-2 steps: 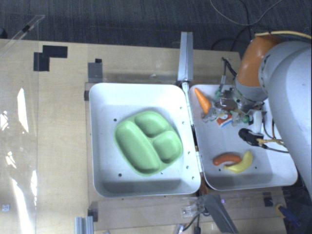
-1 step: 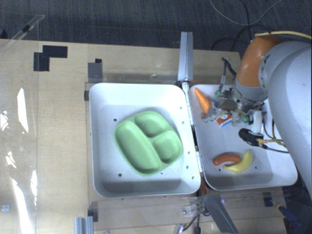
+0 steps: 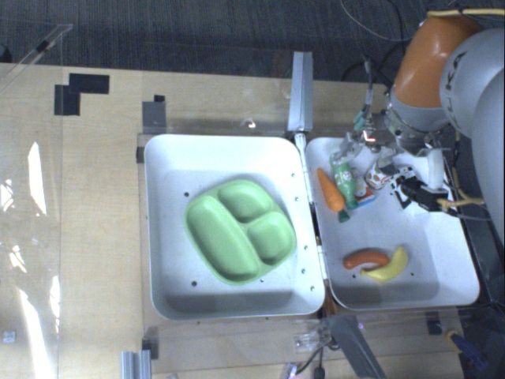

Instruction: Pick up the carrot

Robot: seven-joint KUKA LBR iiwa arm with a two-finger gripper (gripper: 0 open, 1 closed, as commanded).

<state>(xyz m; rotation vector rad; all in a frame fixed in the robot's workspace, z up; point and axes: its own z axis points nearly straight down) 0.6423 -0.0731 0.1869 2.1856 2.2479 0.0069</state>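
Carrot (image 3: 331, 190) lying at right bin's (image 3: 454, 287) left wall, beside a green bottle (image 3: 344, 178). Gripper (image 3: 369, 144) above bin's far edge; finger state impossible to tell.

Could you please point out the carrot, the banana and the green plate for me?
carrot (image 3: 331, 189): camera view, middle of its orange body.
banana (image 3: 388, 267): camera view, middle of its yellow curve.
green plate (image 3: 240, 229): camera view, the ridge where its three compartments meet.
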